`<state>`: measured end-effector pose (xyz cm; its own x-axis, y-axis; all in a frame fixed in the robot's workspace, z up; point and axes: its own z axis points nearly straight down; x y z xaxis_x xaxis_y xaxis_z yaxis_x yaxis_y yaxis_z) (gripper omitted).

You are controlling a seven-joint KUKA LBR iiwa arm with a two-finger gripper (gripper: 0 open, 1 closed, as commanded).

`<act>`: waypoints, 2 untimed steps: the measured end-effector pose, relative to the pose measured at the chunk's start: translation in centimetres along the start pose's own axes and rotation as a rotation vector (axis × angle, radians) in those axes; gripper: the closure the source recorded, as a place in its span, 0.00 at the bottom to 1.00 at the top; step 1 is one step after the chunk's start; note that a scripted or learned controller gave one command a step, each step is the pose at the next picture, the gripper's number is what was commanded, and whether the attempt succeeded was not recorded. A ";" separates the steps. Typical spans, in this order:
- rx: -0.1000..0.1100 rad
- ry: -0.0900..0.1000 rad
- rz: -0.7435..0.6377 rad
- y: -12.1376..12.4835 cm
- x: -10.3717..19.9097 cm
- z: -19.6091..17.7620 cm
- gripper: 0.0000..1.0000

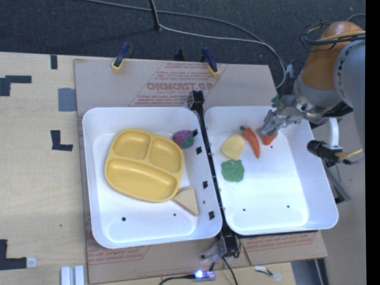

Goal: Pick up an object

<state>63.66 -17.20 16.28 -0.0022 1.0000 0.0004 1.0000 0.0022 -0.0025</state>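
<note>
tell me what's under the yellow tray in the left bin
The yellow tray lies on the left bin floor, its lower right rim over a pale wedge. Whatever else lies under it is covered.

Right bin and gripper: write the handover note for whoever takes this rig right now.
Gripper: low over the right bin, near its far right corner, beside the carrot. Whether it grips anything cannot be told.
Right bin: carrot, a small orange-red piece by the gripper, a yellow piece, a green piece.
Left bin: yellow divided tray, purple piece, tan wedge.
Done: arm is at the objects.
Left: nothing visibly lifted; a pick is yet to be confirmed.
</note>
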 end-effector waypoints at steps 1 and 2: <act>0.001 0.000 0.000 0.0 0.0 0.1 0.00; 0.001 0.000 0.000 0.0 0.0 -1.0 1.00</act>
<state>63.65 -17.18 17.25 -0.0023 1.0000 0.0005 1.0000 0.0023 -0.0030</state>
